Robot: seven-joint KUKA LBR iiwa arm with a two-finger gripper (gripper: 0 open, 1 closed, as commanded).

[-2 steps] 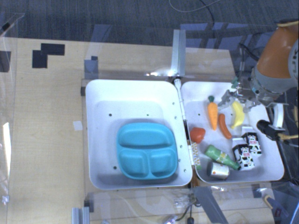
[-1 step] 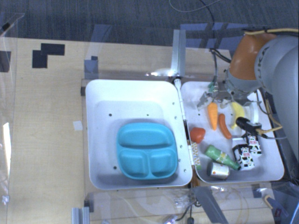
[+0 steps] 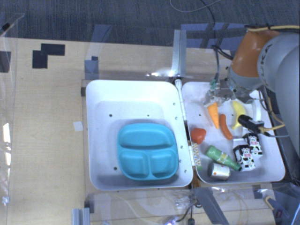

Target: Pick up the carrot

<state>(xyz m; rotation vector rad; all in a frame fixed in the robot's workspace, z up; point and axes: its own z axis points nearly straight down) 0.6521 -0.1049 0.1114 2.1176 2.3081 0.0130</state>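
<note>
Carrot (image 3: pixel 213 114), small and orange, lies in the right-hand white bin (image 3: pixel 272 172), just below the tool (image 3: pixel 218 91) and, as far as the slanted view shows, touching or nearly touching its tip. It rests flat on the bin floor and has not been lifted, so the pick is not yet done. By my judgement the arm is at the approach or grasp stage: closing on the carrot and raising it are both left to do.

Just beside the carrot, farther from the tool, lies a longer orange-red piece (image 3: pixel 225 126), perhaps a sausage or second carrot. A yellow item, likely a banana (image 3: pixel 238 110), sits to the arm's side of the tool. Farther below are a red tomato-like piece (image 3: pixel 198 135), a green bottle (image 3: pixel 221 156), a metal can (image 3: pixel 219 171) and a black-and-white patterned toy (image 3: pixel 248 153).

Well apart from the tool, the left white bin (image 3: pixel 101 97) holds a blue divided plate (image 3: pixel 147 150). Both bins sit on a pale wooden desk (image 3: pixel 47 125).

Whether the tool is released or clenched I cannot tell: it is small, metallic and partly masked by the grey arm with its orange band (image 3: pixel 248 50). The arm also hides part of the right bin's far edge.
</note>
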